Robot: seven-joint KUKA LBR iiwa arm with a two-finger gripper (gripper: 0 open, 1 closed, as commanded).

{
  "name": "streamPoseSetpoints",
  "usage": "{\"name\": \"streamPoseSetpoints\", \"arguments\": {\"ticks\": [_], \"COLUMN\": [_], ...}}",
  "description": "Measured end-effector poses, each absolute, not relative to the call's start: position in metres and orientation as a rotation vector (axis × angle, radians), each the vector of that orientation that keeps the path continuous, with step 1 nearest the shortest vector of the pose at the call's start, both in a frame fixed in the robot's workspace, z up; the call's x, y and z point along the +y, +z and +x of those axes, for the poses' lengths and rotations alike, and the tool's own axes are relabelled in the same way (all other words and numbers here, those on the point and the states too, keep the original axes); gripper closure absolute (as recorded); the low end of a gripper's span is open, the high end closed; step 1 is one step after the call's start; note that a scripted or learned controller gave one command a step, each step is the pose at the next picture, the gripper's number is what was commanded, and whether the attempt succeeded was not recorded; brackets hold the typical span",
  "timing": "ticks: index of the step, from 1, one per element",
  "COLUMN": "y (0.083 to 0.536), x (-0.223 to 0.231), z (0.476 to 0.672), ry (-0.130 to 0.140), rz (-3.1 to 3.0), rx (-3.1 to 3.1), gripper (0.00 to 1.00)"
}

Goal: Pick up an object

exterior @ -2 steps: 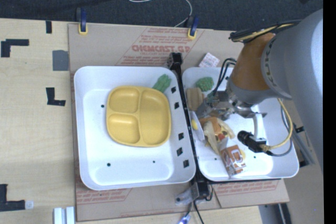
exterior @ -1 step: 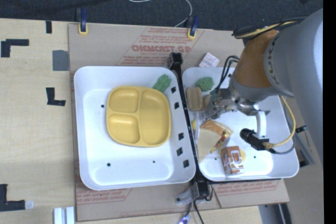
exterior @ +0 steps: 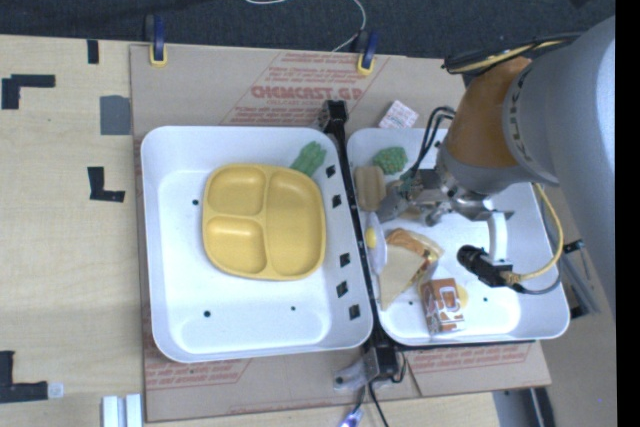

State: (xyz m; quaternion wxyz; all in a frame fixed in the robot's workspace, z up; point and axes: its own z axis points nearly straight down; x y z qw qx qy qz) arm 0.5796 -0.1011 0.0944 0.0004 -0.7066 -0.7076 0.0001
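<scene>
Two white bins sit on my desk [exterior: 60, 245]. The left bin [exterior: 170, 315] holds a yellow divided plate [exterior: 265, 220] and a green toy [exterior: 308, 156]. My claw [exterior: 415, 200] hangs low in the right bin [exterior: 535, 315] among food toys; its grip I cannot tell. Red lettering on the cardboard [exterior: 300, 93] is unreadable.

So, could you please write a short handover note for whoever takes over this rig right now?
Gripper: low over the right bin, near its left side; finger state unclear, nothing visibly held.
Right bin: green piece, tan block, sandwich-like wedge, brown packet.
Left bin: yellow divided plate, green item beside it.
Done: no pick confirmed.
Left: grasp and lift one object.
</scene>
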Motion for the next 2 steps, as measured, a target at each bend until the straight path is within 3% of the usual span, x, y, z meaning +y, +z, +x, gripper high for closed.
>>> {"name": "streamPoseSetpoints", "arguments": {"ticks": [1, 2], "y": [0.084, 0.094], "x": [-0.096, -0.096], "z": [0.645, 0.642], "ry": [-0.001, 0.006], "rz": [-2.219, -2.216], "rx": [-2.226, -2.221], "gripper": [0.00, 1.00]}}
